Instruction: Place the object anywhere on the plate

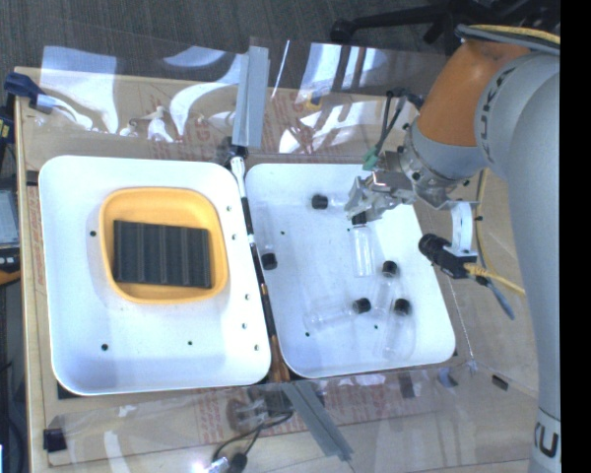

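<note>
On the worktop, the yellow rounded plate with a dark ribbed insert (163, 244) lies in the left white bin (69, 333), well apart from the clear plastic vials with black caps (362, 254) scattered in the right white bin (295, 353). The arm's hand (366, 203) hovers at one upright vial's top; whether it is clenched cannot be told. The slick, see-through vial could slip or tip if caught off-centre.

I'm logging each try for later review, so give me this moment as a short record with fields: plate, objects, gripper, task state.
plate: yellow plate with a dark ribbed insert, in the left bin
objects: several clear vials with black caps, lying in the right bin
nearest vial: clear vial, just below the gripper
gripper: gripper over the upper part of the right bin; hold cannot be told
task state: nothing set on the plate yet
</note>
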Robot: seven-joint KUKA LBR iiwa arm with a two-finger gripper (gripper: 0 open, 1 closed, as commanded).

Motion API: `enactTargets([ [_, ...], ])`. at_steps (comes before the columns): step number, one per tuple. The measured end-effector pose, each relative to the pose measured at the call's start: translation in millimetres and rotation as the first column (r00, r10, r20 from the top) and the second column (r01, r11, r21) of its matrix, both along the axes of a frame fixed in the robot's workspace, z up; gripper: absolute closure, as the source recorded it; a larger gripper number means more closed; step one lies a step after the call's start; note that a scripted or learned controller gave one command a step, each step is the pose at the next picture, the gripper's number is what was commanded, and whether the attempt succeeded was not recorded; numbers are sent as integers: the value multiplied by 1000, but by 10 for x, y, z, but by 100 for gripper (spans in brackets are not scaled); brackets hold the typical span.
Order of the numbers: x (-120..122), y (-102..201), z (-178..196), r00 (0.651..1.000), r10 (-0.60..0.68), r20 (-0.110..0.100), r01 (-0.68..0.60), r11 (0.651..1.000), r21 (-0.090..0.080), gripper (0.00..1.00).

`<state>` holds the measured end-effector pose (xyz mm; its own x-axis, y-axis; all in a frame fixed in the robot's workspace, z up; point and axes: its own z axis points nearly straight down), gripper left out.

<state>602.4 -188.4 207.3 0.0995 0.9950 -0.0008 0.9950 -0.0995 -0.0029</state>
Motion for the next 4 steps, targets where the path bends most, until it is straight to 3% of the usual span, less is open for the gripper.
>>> enactTargets([
  [1, -341, 561, -42, 955, 298, -2, -298, 955, 3, 100],
  [2, -219, 984, -156, 891, 455, -2, -455, 891, 4, 100],
  [3, -280, 1539, -113, 814, 581, -2, -581, 814, 5, 100],
  [4, -280, 1533, -113, 815, 580, -2, -580, 815, 4, 0],
])
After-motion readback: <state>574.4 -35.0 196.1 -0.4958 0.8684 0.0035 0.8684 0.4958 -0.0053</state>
